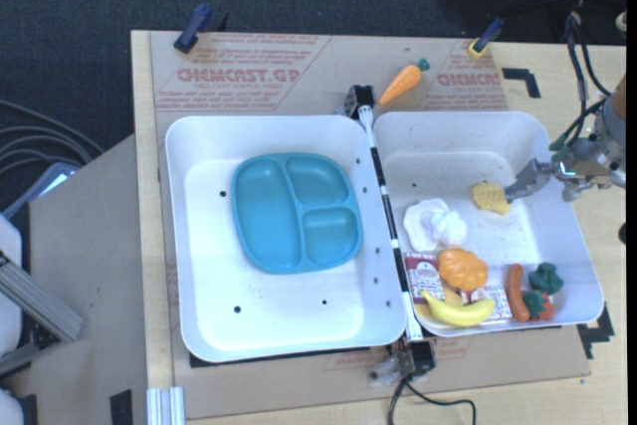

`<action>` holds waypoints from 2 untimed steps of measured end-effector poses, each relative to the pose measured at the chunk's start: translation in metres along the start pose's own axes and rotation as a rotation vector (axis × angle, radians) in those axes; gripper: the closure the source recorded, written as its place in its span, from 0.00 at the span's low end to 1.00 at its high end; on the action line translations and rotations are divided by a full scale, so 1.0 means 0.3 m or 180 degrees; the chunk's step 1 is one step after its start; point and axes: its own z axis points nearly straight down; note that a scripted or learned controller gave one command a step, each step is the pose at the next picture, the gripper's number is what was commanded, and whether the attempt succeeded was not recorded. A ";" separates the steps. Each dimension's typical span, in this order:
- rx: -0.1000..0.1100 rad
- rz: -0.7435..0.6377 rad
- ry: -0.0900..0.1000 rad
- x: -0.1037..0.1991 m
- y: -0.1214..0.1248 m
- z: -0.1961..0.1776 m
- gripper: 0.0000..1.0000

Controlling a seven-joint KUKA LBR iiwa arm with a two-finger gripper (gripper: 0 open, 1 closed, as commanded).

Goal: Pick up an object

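The end effector (525,182) sits low, touching the yellow piece (490,198) just left of it; grip state unclear, nothing lifted yet.

Two bins sit side by side on the bench (249,75). The left bin (199,314) holds a divided plate (297,211) near its centre. The right bin (567,244) holds a small block (490,198) near the middle, with the gripper (520,186) just right of it. A crumpled cloth (434,223) lies toward the left wall. Along the front lie a round fruit (462,269), a banana (458,311), a sausage (516,292) and a leafy piece (543,280). A carrot (400,84) lies on the bench behind the bins.
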 end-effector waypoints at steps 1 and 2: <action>-0.0022 -0.0002 -0.0012 0.076 0.102 0.399 0.00; 0.0006 0.0002 0.0004 0.152 -0.201 0.413 0.00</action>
